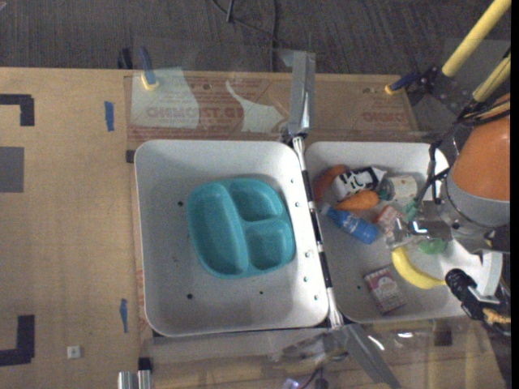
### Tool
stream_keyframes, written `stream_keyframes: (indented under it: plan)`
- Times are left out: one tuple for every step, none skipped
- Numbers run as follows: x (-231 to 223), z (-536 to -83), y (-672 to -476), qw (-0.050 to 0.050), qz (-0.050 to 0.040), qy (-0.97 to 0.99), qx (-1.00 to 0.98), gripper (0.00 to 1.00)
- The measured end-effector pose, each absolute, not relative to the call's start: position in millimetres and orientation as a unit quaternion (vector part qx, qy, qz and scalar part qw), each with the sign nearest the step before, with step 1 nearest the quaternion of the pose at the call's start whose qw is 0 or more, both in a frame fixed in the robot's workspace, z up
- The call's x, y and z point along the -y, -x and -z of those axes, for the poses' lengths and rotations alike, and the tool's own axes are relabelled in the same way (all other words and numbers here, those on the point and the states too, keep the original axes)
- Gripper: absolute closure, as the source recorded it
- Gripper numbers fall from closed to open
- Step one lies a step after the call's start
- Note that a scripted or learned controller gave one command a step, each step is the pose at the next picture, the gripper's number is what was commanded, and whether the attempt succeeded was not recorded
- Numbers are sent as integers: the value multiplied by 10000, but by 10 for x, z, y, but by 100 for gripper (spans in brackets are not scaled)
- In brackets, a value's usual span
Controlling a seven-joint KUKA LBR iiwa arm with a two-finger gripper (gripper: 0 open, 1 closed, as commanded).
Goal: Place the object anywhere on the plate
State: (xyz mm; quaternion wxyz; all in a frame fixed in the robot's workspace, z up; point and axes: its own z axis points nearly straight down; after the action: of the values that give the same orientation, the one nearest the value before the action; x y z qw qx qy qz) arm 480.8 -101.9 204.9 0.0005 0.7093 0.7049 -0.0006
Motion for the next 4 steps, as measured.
stream_keyframes:
  plan:
    - [609,-1893,-5482,18,-7,-5956,-8033,100]
    - [107,-1853,-6181,20,-8,-5475,-8368,100]
    - [-82,-1900,-6154,10,-4,-5019,-8649,100]
    - [-113,-1851,-5792,2,-1,-5190,-8548,100]
